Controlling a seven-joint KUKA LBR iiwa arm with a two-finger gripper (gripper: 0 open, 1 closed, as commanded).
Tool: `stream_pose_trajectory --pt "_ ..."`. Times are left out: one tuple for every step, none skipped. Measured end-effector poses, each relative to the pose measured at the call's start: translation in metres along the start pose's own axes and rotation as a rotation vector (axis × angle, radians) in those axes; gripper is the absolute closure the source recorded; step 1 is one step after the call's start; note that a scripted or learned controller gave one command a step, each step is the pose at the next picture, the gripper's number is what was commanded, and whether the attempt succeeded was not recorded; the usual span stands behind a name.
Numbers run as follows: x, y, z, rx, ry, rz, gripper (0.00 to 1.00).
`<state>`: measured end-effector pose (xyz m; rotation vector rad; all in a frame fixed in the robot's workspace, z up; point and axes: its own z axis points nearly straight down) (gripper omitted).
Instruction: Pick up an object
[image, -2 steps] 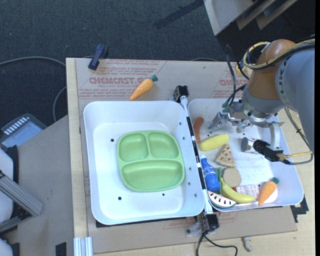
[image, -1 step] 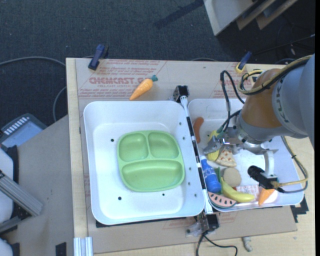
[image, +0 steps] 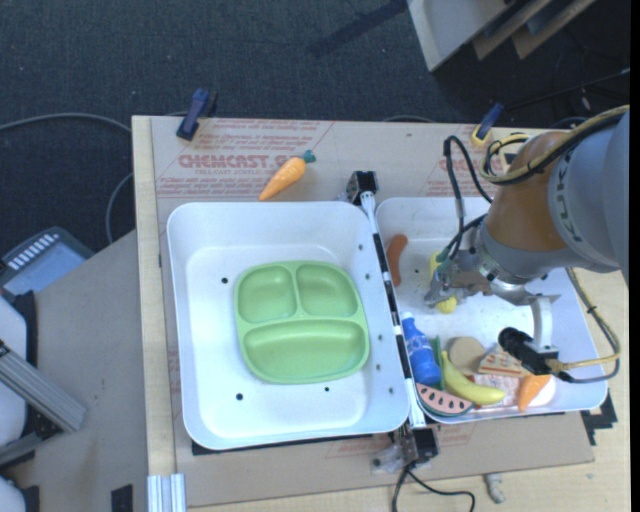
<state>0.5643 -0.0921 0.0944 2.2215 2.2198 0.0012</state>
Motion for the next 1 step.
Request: stream_pose_trajectory --pt "0.1018 0.0458 -0.0908 0.0 0.002 -0.003 1.0"
